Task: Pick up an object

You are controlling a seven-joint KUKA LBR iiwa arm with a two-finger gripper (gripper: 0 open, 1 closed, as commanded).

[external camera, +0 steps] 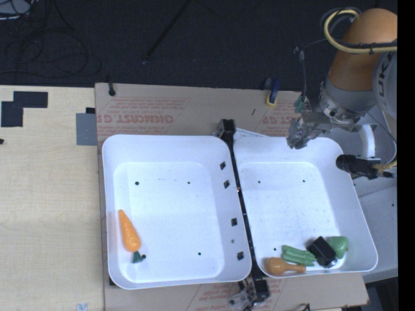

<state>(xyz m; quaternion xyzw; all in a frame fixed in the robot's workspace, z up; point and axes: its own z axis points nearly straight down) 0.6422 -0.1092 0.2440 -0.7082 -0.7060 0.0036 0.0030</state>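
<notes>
Two white bins are seen side by side on a cardboard sheet [194,109]. In the left bin [165,149], a carrot [129,232] is laid near the left wall toward the near corner. It is orange, smooth and tapered, with a small dark green stub at its near end. Its long axis runs roughly front to back, tilted slightly, with the pointed tip directed away from the near rim and the stub end nearest the rim.

In the right bin [295,173], a cluster is gathered at the near right corner: a green pod [298,255] lying roughly left to right, a tan pear-shaped piece [283,266] just beside it with its neck pointing right, a black block [322,251] resting tilted against the pod, and a green rounded piece [338,243] touching the block.

The gripper [298,137] is held above the far rim of the right bin, well apart from all the objects. Nothing is seen in it; whether it is spread or pressed together cannot be told.
</notes>
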